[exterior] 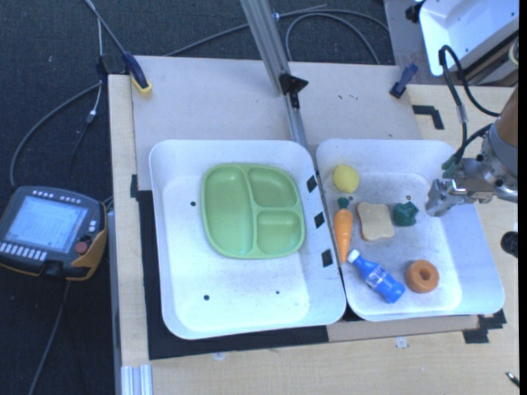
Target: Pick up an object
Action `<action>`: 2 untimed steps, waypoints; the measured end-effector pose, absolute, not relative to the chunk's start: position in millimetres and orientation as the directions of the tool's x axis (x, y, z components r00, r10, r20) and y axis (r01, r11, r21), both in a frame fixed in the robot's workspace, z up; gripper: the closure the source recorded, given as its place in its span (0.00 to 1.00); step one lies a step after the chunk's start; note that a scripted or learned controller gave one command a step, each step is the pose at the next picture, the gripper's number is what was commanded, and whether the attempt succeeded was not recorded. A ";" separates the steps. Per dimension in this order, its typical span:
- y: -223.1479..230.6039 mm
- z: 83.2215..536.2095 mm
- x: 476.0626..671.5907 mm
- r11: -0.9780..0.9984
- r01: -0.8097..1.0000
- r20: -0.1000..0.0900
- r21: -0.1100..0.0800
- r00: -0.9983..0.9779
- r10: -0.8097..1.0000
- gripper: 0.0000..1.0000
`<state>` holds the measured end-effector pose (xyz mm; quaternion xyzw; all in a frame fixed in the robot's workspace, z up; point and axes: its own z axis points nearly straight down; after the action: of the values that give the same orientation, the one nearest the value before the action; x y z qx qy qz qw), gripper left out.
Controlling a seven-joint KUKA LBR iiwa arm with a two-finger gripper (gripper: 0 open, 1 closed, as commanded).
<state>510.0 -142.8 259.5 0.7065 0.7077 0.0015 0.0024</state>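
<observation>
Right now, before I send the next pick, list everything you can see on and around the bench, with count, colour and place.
Shallow white plastic bins: 2, white, side by side on the bench; left bin, right bin.
Green divided plastic plate: 1, light green, in the left bin.
Yellow toy lemon: 1, yellow, far left of the right bin.
Orange toy carrot: 1, orange, along the right bin's left wall.
Tan toy bread slice: 1, tan, middle of the right bin.
Small dark green toy: 1, right of the bread.
Blue plastic bottle: 1, blue with white cap, near side.
Orange toy doughnut: 1, right of the bottle.
Teach pendant: 1, grey, left of the bench.
Gripper: 1, silver, over the right bin's right side.
</observation>
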 end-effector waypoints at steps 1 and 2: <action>-90.3 246.0 527.2 0.004 1.000 0.001 -0.001 -0.004 1.000 1.00; -37.1 236.6 539.9 0.006 1.000 0.002 -0.002 -0.006 1.000 1.00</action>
<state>539.9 -37.1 236.6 0.7051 0.7091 0.0002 -0.0014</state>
